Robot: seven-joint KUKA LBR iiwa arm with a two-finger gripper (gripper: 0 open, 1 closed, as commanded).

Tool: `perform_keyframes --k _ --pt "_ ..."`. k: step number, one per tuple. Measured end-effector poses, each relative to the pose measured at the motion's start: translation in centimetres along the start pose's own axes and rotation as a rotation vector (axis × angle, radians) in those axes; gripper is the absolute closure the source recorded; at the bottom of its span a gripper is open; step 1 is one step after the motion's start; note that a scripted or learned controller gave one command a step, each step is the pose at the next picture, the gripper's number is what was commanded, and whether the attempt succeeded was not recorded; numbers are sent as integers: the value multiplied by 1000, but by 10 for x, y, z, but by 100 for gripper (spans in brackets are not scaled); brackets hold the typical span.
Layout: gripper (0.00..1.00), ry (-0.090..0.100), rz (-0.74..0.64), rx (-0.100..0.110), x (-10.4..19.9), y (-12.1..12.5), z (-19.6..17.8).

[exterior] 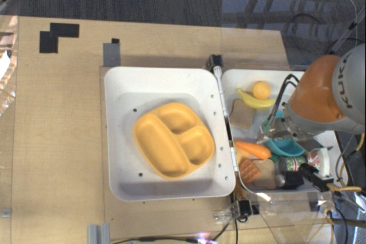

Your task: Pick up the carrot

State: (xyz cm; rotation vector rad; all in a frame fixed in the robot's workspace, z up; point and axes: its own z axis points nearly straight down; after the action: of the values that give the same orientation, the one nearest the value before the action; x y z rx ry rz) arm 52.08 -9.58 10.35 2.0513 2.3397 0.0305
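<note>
A small, smooth orange carrot (253, 150), tapered in shape, is seen lying flat on the floor of the right-hand shallow white bin (231, 84), near that bin's left wall. It is stretched roughly left to right, slightly slanted.

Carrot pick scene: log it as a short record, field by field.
target: carrot, lying flat in the right bin, near its left wall
carrot neighbours: teal bowl to its right, brown waffle-like piece just below
other right-bin items: banana with a small orange ball at the far end
left bin: holds a yellow divided tray
arm: over the right bin, above the teal bowl
carrot status: not lifted
</note>
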Motion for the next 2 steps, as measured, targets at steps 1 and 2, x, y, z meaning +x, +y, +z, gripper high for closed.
perform_keyframes --k 1,2 --pt "100 -9 257 -27 10 -15 7" --pt "100 -14 359 -32 14 -13 7"
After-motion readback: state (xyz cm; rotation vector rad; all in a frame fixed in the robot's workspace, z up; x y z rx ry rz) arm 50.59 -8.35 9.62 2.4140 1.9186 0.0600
